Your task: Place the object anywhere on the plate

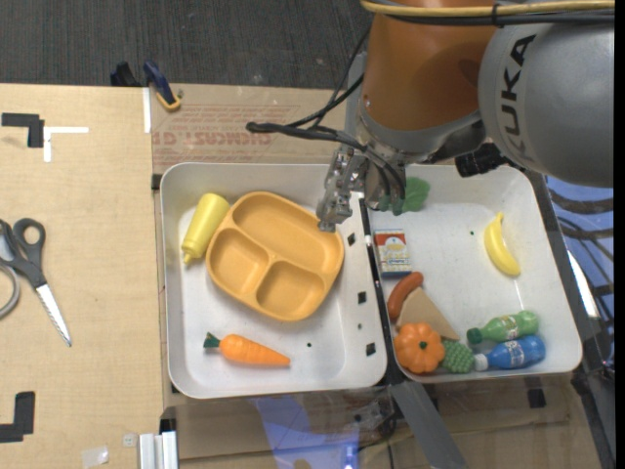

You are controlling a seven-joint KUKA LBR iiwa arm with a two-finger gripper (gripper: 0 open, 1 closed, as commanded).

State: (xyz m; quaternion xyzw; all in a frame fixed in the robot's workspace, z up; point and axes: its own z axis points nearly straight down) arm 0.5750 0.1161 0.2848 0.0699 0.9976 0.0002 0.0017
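Nearest me, an orange pumpkin [420, 349] sits well down and right of the yellow plate [273, 254], in the other bin [547, 364]. From the plate I see a carrot [247, 351] below it, a yellow bottle [203, 226] touching its left rim, and a banana [502, 246] far right. My gripper [335, 208] hangs at the plate's upper right rim; whether it is parted or closed I cannot tell.

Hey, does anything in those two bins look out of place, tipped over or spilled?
Nothing looks spilled or broken. The yellow divided plate sits askew in the left bin, with a yellow bottle lying on its side against its left edge. In the right bin, the two small bottles also lie flat. The gripper hovers by the plate's upper right corner.
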